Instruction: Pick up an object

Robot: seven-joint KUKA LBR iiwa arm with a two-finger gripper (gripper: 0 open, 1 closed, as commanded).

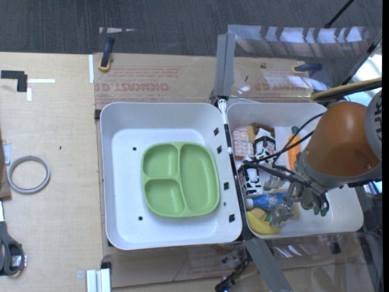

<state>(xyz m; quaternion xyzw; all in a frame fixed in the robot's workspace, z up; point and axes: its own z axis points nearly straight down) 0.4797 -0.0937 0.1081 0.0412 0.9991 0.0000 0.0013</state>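
The gripper (284, 213) hangs low in the right bin's (340, 221) near-left corner, over a banana (261, 222) and blue packet (267, 200); its fingers' state cannot be told.

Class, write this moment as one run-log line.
arm: over right bin | gripper: low among clutter, near banana | left bin: green tray

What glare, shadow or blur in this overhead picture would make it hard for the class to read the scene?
In the camera view, glare whitens the clear panel at the upper right; the green tray in the left bin is evenly lit and sharp; the arm shades the right bin, where the gripper and the clutter beside the banana blur together.
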